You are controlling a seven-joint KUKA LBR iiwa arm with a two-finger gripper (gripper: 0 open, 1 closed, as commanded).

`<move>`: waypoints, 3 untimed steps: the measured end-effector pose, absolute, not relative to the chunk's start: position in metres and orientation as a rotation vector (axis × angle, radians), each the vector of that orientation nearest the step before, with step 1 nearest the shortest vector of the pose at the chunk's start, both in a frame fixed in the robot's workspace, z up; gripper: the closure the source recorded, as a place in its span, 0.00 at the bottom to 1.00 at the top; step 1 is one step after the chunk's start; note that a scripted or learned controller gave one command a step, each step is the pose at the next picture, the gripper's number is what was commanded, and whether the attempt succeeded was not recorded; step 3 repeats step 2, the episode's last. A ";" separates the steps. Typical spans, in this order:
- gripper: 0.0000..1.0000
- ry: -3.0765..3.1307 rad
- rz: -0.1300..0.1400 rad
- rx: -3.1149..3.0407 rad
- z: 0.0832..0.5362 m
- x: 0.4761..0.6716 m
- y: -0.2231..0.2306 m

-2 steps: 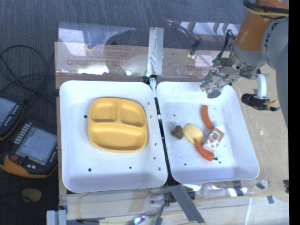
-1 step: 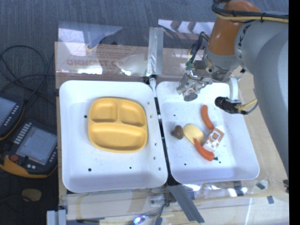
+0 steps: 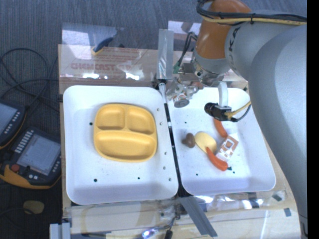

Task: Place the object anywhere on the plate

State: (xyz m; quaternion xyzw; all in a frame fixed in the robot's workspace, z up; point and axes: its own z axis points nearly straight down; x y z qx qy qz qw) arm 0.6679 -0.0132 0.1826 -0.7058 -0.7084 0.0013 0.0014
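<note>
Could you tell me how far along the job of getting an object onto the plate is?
Nothing looks done yet: the yellow plate in the left bin carries nothing. The gripper is at the top left of the right bin, with no object visible in it. The brown piece, pale piece and orange carrots remain in that bin. Picking and placing are all left.

We see faint red lettering on the clear plastic sheet (image 3: 107, 66) behind the left bin; it seems to begin "CHEM", but we cannot read the rest with any certainty. A small white card (image 3: 228, 147) in the right bin carries an orange mark too small for us to read.
</note>
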 end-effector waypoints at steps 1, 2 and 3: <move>1.00 -2.222 0.005 -2.217 0.182 0.627 0.035; 0.00 -2.222 0.005 -2.217 0.182 0.626 0.035; 0.00 -2.222 0.005 -2.217 0.182 0.626 0.035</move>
